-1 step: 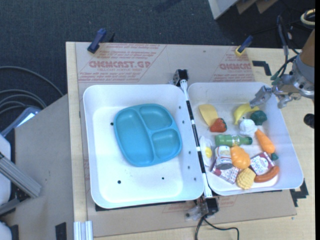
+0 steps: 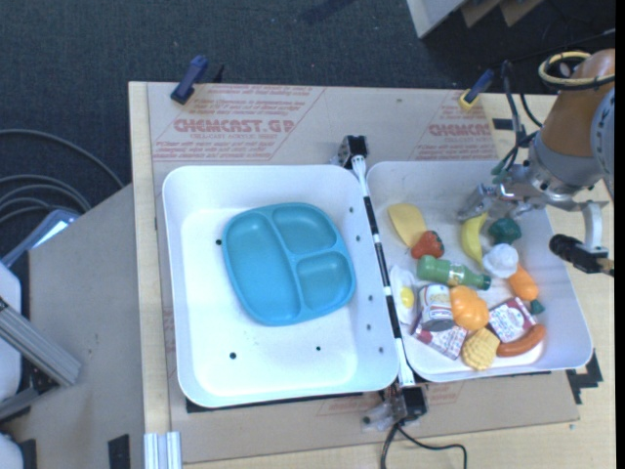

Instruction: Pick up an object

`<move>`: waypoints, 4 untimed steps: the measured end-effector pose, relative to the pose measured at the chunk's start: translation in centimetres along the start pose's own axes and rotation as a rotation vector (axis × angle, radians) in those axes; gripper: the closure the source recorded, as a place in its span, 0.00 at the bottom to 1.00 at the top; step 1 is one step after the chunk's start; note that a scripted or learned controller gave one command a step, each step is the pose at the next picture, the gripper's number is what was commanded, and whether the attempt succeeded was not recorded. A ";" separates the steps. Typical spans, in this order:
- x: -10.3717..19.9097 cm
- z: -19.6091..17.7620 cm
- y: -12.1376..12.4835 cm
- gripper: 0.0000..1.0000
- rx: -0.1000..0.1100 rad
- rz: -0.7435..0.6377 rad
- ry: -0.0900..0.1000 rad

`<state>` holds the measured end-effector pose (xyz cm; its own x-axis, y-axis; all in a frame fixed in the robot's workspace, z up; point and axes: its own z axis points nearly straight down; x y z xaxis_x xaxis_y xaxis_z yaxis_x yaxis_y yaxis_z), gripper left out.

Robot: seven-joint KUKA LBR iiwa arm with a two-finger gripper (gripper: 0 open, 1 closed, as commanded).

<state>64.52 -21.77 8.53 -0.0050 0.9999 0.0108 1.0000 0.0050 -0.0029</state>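
So far nothing is lifted, I judge: my gripper sits low over the right bin, just above the banana, and I cannot tell its state. I count 2 bins, 1 blue tray in the left bin, 1 green bottle.

We see a robotics lab: a plywood-topped surface stencilled with a supplier's name, clamped by blue spring clips, carrying two shallow white plastic bins, with loose grey cables trailing over dark carpet.
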 end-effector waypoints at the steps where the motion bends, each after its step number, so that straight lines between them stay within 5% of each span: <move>1: -0.2 -1.2 0.1 1.00 -0.003 0.001 -0.007; 2: 7.4 -14.1 -7.3 1.00 -0.004 0.004 -0.010; 4: 12.5 -9.7 2.2 1.00 -0.004 0.004 -0.011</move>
<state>66.68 -9.33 18.35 -0.0014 1.0000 -0.0005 1.0000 0.0014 0.0016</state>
